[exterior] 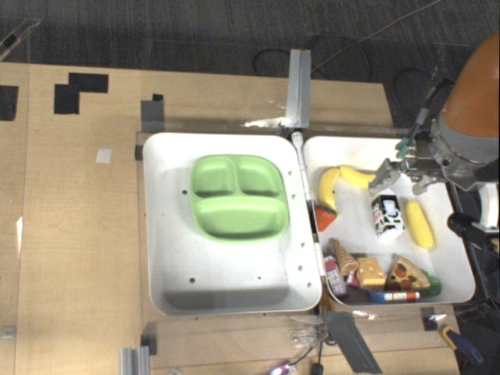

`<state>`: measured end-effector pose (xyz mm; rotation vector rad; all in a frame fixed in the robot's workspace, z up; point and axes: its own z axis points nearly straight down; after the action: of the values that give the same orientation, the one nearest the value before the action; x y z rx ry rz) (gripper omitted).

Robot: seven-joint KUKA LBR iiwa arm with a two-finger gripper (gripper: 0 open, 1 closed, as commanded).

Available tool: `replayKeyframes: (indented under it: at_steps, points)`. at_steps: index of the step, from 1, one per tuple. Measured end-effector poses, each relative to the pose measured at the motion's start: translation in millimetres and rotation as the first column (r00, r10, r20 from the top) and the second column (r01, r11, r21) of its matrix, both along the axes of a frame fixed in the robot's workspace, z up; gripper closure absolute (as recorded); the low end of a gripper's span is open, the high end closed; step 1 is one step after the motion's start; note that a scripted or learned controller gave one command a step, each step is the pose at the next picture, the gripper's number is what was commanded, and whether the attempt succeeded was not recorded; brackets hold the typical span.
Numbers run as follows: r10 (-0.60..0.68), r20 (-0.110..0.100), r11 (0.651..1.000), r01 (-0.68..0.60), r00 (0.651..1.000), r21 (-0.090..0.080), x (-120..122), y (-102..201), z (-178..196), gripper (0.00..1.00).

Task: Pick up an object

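Wooden counter [78, 209], two white bins; right bin [461, 287] holds toy food. Our claw [400, 170] hangs over its upper half; open or closed, we cannot tell. Black-and-white carton [387, 215] sits just at 6 o'clock of it, long axis roughly 12-to-6; corn cob [419, 224] beside.

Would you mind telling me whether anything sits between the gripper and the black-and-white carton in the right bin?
Nothing visible does. The gripper hangs above the right bin, just over the black-and-white carton; the banana lies to its left and the corn cob to its right.
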<state>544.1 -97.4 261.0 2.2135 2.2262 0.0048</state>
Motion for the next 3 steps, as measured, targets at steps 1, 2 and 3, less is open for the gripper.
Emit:
replayKeyframes:
  at_steps: [1,2,3]
  points:
    - [-0.244,-0.002,0.970,0.244,0.970,0.001,-7,23,-77,0.00]
    - [-0.244,0.003,0.970,0.244,0.970,0.004,-5,24,-65,1.00]
    - [-0.314,-0.003,0.949,0.314,0.949,0.001,-41,25,-77,1.00]
